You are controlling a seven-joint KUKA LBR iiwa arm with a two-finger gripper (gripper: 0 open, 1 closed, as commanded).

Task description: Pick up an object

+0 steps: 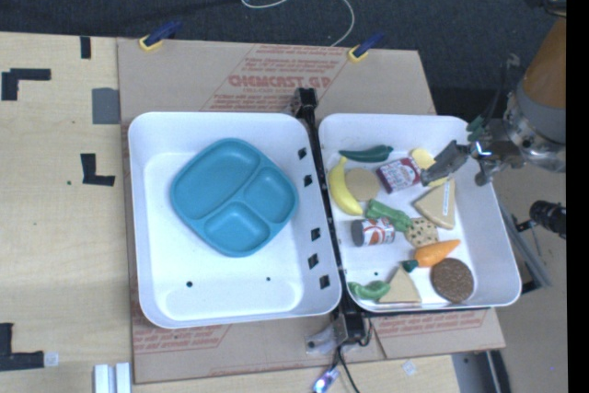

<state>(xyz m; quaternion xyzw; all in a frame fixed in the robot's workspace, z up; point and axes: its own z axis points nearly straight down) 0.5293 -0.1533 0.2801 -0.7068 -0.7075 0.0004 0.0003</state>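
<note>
The bench (55, 198) is carrying a cardboard sheet (267, 78) and two white bins side by side; the left bin (147, 225) is holding a blue divided plate (235, 196); the right bin (488, 244) is holding a heap of toy food; the grey arm (543, 120) is reaching in from the right, its gripper (448, 161) hanging above that bin's right half, and whether its jaws are spread or pressed together I cannot tell; below and beside it are lying a banana (341, 190), a brown round cookie (452, 279), a cheese wedge (437, 205), an orange carrot (433, 252), a small can (374, 234), a green pepper (366, 154).
</note>
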